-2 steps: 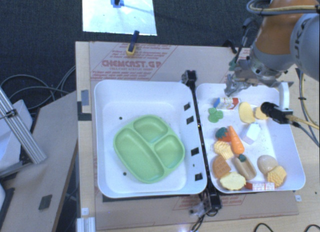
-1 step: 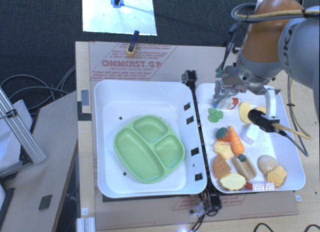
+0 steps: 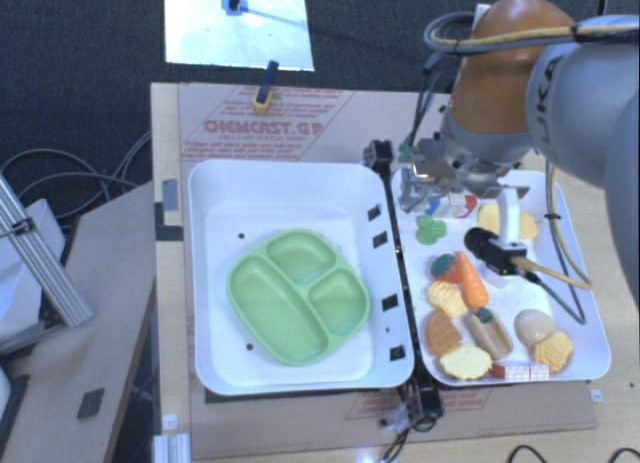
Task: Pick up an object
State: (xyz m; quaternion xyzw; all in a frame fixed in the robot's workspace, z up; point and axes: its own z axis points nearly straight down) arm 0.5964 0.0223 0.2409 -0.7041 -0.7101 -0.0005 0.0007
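The right bin (image 3: pixel 585 296) holds several toy foods. Among them are a small green piece (image 3: pixel 432 230), an orange carrot (image 3: pixel 471 281), a yellow crinkle piece (image 3: pixel 447 299), a brown bread piece (image 3: pixel 441 332), a yellow wedge (image 3: pixel 465 361), a sausage (image 3: pixel 488 329), a beige lump (image 3: pixel 534 326), a yellow waffle piece (image 3: pixel 554 351) and a yellow round piece (image 3: pixel 489 217). My gripper (image 3: pixel 418 197) hangs low over the bin's far left corner, just above the green piece. I see nothing held in it.
A green divided plate (image 3: pixel 297 295) lies in the left bin (image 3: pixel 230 201). A black-clipped divider (image 3: pixel 388 251) runs between the bins. The grey arm (image 3: pixel 590 91) reaches in from the upper right. Cardboard (image 3: pixel 270 126) lies behind the bins.
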